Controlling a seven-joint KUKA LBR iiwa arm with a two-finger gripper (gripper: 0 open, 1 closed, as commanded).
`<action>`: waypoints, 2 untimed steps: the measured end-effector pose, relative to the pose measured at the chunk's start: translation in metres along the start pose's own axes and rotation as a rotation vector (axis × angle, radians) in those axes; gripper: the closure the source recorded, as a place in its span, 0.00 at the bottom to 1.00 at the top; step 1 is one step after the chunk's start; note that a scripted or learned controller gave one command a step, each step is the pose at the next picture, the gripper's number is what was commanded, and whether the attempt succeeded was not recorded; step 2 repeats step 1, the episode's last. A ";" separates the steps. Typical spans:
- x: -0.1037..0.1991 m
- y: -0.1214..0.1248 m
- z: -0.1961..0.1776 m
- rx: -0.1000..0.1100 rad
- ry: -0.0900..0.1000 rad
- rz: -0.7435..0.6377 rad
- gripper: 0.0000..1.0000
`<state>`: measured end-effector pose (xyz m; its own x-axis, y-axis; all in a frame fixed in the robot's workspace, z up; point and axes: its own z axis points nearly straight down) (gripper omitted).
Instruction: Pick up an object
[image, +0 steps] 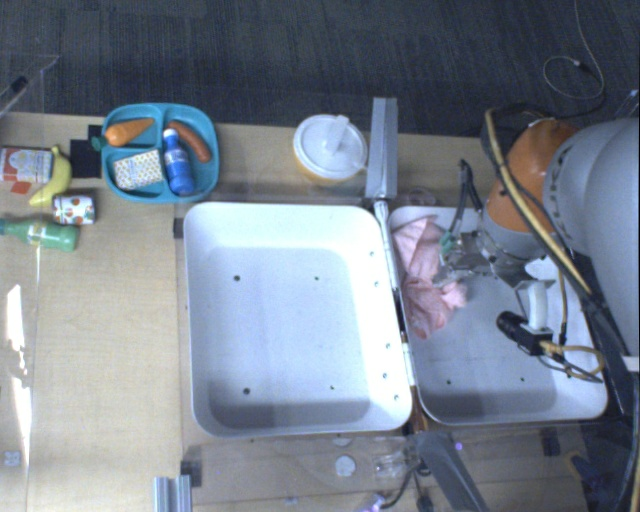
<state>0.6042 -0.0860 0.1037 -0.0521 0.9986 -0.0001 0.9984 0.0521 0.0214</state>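
In the right bin (500, 395), we see the end effector (462, 262) low over the floor, its tip against the right edge of a crumpled pink cloth (424, 275). We cannot tell how far it is open, nor whether any cloth sits inside it. The cloth lies just left of the end effector, along the bin's left wall. Further left is the left bin (290, 320). Well to the upper left on the table (90, 350) stand a yellow lidded cup (330, 148) and a blue divided tray (160, 150) of toy food, then a banana (52, 178), a small can (73, 209) and a green bottle (40, 234). No label is readable.
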 end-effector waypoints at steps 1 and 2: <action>0.028 0.069 -0.080 0.017 0.003 -0.467 1.00; 0.028 0.069 -0.080 0.017 0.003 -0.467 1.00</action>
